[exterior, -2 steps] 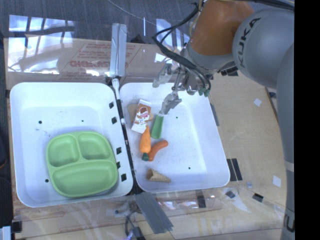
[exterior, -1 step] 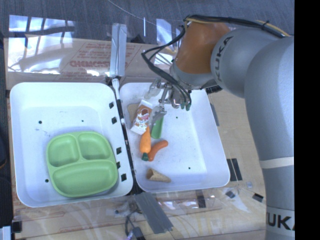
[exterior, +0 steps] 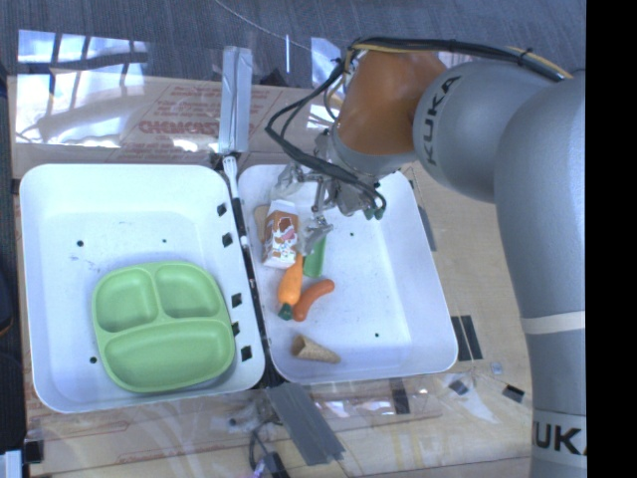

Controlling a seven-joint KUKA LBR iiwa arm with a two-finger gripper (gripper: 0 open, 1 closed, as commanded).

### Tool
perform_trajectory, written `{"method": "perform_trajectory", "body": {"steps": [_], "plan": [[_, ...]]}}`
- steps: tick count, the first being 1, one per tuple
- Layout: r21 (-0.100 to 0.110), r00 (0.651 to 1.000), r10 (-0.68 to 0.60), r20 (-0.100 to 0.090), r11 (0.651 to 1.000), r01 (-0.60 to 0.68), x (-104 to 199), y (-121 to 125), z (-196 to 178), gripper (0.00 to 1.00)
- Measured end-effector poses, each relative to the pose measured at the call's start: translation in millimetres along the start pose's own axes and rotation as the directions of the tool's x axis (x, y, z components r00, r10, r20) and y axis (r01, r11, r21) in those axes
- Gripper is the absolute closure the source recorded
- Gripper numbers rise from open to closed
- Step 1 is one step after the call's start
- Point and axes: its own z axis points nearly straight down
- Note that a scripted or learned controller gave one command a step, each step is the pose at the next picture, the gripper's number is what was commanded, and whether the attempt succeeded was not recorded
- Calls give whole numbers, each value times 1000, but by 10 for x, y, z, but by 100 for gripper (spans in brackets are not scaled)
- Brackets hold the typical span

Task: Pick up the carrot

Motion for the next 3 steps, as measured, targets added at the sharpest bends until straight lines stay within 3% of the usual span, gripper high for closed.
{"method": "perform_trajectory", "body": {"steps": [1,2,3], "plan": [[4,1000,-5,19,1000,5,-61,10,-166,100],[-14,893,-450,-10,893,449,52,32,-1727,100],[-16,976,-218,-21,976,218,50,-351,-2021,100]]}}
